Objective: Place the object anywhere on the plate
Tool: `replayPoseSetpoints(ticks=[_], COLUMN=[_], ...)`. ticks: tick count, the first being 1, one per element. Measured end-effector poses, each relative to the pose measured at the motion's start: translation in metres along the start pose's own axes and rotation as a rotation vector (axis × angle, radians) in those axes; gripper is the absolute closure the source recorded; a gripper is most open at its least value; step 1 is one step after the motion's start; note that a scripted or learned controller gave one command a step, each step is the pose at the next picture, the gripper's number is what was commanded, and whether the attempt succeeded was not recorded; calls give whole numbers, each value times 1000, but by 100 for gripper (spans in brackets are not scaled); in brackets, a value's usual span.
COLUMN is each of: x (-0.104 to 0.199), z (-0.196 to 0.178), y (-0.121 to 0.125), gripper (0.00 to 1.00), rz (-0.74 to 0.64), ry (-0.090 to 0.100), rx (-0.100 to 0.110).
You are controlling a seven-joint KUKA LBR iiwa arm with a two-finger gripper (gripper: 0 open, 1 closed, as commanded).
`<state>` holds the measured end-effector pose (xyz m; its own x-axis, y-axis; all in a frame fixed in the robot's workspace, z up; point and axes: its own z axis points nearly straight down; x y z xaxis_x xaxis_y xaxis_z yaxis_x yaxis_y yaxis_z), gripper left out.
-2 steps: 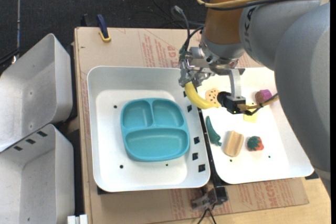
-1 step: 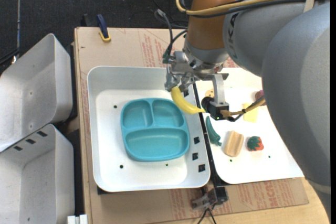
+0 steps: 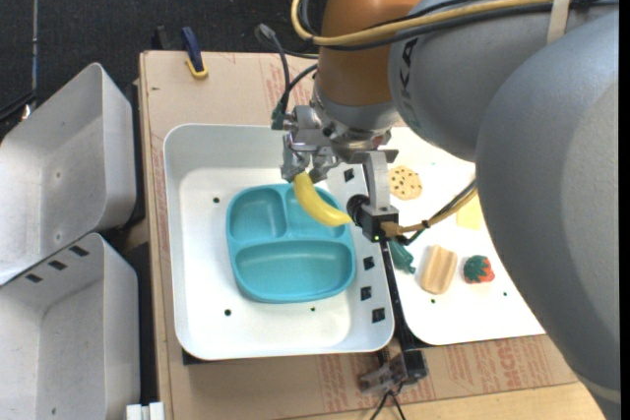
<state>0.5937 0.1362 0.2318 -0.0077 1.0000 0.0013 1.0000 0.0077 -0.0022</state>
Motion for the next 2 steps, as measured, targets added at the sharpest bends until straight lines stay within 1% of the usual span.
replayPoseSetpoints(ticks=[1, 2], x=[12, 12], z=[4, 4], y=[7, 6], gripper=[100, 0], rz=[2, 3], ry=[-1, -1], rx=[-3, -2])
